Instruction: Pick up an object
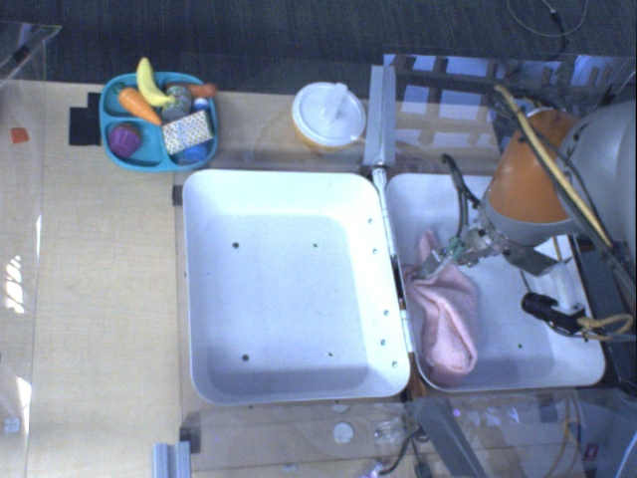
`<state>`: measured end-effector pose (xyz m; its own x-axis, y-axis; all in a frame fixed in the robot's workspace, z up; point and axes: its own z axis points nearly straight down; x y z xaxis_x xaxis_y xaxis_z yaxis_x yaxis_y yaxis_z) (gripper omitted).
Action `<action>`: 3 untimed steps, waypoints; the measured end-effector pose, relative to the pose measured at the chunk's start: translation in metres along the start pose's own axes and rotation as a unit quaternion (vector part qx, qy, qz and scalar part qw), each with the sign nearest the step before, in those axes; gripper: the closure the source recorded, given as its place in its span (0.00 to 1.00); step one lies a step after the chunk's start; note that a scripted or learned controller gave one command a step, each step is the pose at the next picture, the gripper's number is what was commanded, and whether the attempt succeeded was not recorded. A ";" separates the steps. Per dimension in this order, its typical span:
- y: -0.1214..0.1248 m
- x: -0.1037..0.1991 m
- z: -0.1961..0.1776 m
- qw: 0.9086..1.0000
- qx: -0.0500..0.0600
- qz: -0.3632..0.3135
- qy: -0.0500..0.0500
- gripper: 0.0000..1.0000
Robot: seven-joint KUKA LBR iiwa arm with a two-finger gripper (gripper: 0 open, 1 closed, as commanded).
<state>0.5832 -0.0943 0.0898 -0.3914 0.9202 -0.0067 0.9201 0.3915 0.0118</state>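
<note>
A crumpled pink cloth (445, 319) lies in the right bin (542, 342), along its left wall. My gripper (444, 253) is low over the cloth's upper end, touching or nearly touching it. The grey arm with its orange band (526, 185) reaches in from the right above the bin and hides the bin's upper right part.
The left bin (284, 287) sits beside the right one, with a ridge between them. A blue tray (157, 122) of toy food stands at the back left. A white lidded cup (328, 116) is behind the bins. Cables hang at the right.
</note>
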 end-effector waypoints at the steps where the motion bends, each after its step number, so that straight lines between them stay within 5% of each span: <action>1: 0.072 -0.032 0.004 0.999 0.001 0.035 0.000 0.00; 2: -0.001 -0.027 0.001 0.997 0.001 0.073 0.000 0.00; 3: 0.052 -0.021 0.003 0.993 0.000 0.115 0.001 0.00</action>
<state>0.6396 -0.0936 0.0880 -0.1712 0.9852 -0.0029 0.9852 0.1712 0.0123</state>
